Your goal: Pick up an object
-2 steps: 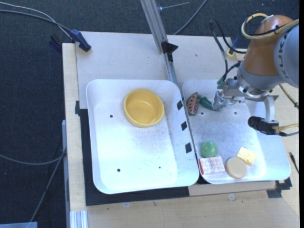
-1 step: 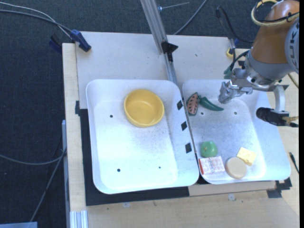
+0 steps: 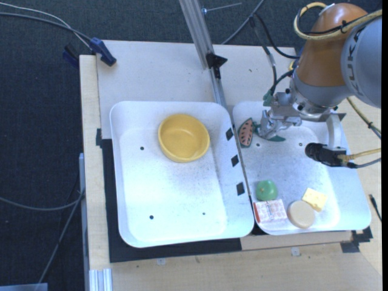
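Note:
My gripper [image 3: 271,128] hangs low over the far left part of the right bin [image 3: 339,180]. A small dark green thing [image 3: 274,136] lies right at its tip, partly hidden by it. A watermelon slice toy [image 3: 245,132] lies just left of the gripper, close to the bin's left wall. Near the front of the same bin are a green ball [image 3: 265,190], a red and white packet [image 3: 270,211], a round beige disc [image 3: 301,214] and a yellow cheese wedge [image 3: 314,198]. A yellow bowl [image 3: 183,137] sits upright in the far part of the left bin [image 3: 170,223].
A metal pole [image 3: 203,35] slants down to the ridge between the bins. A black cable plug [image 3: 321,153] juts over the right bin to the right of the gripper. A blue clamp [image 3: 102,50] sits at the bench's far left corner.

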You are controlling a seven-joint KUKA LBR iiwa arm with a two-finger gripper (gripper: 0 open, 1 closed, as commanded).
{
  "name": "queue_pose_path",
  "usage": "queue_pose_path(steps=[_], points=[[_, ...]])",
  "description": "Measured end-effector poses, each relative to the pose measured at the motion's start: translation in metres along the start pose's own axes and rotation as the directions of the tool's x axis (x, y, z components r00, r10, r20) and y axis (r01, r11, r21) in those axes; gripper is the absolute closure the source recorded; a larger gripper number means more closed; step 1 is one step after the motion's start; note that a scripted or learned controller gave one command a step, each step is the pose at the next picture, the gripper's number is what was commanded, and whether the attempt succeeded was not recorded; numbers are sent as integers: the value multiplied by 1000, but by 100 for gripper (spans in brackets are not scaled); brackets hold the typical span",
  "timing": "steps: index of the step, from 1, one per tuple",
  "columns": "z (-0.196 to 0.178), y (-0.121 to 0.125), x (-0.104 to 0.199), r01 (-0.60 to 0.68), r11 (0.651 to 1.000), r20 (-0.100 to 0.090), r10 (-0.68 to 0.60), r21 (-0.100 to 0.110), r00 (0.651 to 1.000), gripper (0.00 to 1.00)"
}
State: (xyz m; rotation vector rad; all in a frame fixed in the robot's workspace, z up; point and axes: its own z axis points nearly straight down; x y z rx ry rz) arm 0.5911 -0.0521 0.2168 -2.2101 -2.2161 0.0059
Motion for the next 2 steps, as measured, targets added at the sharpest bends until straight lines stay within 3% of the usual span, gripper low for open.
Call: queue_pose_path(steps=[2], points=[[3, -44, 106, 2, 1000, 0, -2, 7, 1000, 100]])
